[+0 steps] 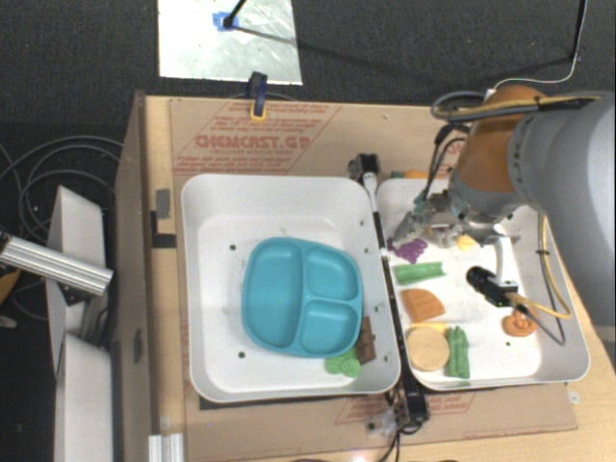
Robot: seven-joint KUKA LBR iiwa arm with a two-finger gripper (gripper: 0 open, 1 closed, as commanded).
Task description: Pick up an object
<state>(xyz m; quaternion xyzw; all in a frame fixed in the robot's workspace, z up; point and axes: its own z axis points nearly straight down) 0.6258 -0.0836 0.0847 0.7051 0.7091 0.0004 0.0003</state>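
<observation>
My gripper (423,225) hangs low over the far left part of the right bin (568,354), below the arm's orange band. Just in front of it a small purple toy (412,250) lies against the bin's left wall. A flat green piece (420,273) lies a little nearer, and a small yellow piece (467,243) sits to the gripper's right. I see nothing held by the gripper.
Nearer in the right bin lie a tan bread-like piece (423,304), a pale yellow disc (428,347), a green pickle-like piece (457,351) and a small orange piece (520,324). The left bin (207,258) holds a blue divided plate (300,296), a green piece (341,364) and a brown piece (366,343).
</observation>
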